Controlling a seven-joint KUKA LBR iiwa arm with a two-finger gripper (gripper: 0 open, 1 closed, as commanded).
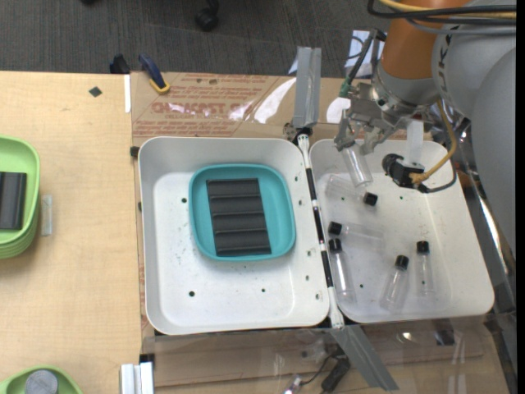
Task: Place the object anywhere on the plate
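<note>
The grey two-finger gripper (358, 144) grips a clear plastic vial with a black cap (358, 173) hanging below its fingers (teal square plate (283, 212) lies well left)

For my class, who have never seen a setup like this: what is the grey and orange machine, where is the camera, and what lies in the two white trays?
The camera looks down at a slant on a bench. The grey and orange machine is a robot arm reaching in from the right; its hand hangs over the right bin with a clear vial at its tip, though a firm grip cannot be confirmed. More clear vials with black caps lie scattered in that bin. The left bin bears a teal plate with dark ridges.
</note>
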